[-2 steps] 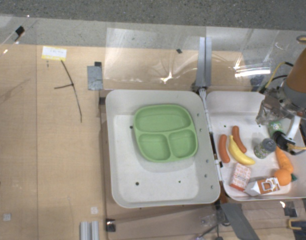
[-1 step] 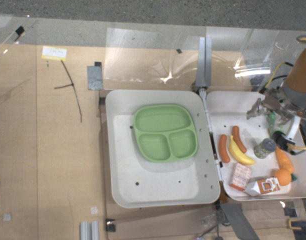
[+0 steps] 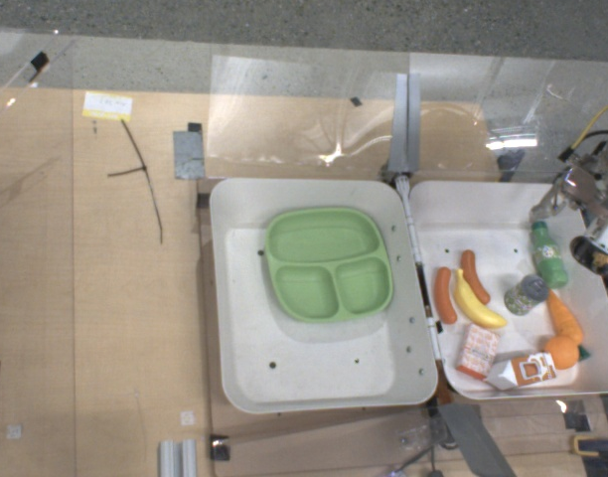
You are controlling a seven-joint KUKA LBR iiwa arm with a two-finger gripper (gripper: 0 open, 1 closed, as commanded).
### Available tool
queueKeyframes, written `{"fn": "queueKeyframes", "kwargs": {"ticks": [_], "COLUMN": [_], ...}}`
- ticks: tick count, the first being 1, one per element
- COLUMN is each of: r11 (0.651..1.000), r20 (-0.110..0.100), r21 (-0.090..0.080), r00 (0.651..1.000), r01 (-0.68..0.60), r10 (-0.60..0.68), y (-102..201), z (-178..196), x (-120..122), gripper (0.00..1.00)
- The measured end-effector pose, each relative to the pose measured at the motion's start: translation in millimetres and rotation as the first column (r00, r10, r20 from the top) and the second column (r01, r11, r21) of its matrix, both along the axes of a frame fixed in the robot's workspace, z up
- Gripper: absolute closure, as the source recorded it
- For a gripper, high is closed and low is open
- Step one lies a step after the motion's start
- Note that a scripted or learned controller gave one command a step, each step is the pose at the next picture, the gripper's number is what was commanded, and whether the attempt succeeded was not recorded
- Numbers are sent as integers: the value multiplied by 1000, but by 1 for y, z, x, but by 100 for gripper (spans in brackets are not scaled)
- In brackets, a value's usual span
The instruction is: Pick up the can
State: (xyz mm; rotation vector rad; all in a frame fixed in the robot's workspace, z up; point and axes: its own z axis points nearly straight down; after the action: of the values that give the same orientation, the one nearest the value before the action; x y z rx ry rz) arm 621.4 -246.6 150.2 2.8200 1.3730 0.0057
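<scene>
The can lies in the right bin, just right of the banana. A green bottle stands above-right of the can and a carrot lies at its lower right. Two sausages flank the banana; two cartons sit below it. The pincer hangs above the bottle, apart from the can; whether it is apart or together, I cannot tell. A green tray rests in the left bin.

Bright, even overhead light, with white glare on the clear screen behind the bins and soft focus throughout.
</scene>
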Motion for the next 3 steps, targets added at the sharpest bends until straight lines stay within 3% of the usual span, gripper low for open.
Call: {"fn": "queueKeyframes", "kwargs": {"ticks": [1,2,3], "r11": [957,963,967], "r20": [-3,-3,4], "r21": [2,3,4], "r00": [957,963,967], "r01": [290,271,253], "r10": [-290,-271,-253], "y": [9,54,-12], "z": [9,-59,0], "x": [-32,8,-9], "gripper": [0,0,0]}}
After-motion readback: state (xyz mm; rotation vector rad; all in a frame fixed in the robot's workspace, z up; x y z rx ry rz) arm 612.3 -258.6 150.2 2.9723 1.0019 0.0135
